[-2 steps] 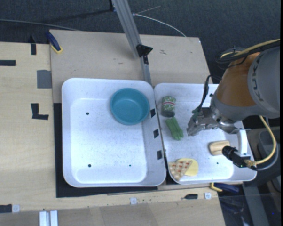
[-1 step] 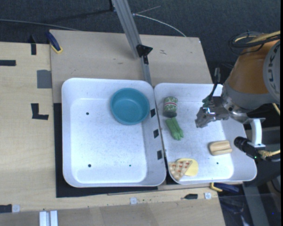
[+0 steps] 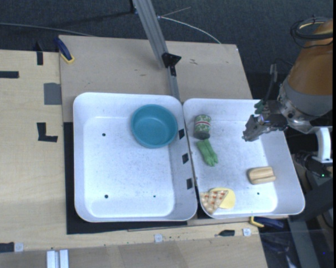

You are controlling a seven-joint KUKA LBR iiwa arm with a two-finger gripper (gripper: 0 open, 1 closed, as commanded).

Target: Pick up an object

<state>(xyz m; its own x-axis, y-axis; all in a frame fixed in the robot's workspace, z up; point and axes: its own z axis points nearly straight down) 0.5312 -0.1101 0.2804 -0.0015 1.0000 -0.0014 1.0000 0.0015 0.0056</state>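
In the left bin (image 3: 90, 166) a blue bowl (image 3: 154, 125); right bin (image 3: 285, 166) holds can (image 3: 202, 125), green toy (image 3: 207, 152), bread roll (image 3: 261, 175), pizza slice (image 3: 217, 199)

We see a pale wooden bench (image 3: 101, 60) carrying two shallow white bins side by side on a dark mat (image 3: 69, 172). The left bin (image 3: 90, 200) and the right bin (image 3: 285, 200) touch along their inner rims. Black tape marks (image 3: 45, 133) lie on the wood at the left, and a blue-and-yellow clip (image 3: 65, 50) sits near the board's far left corner.
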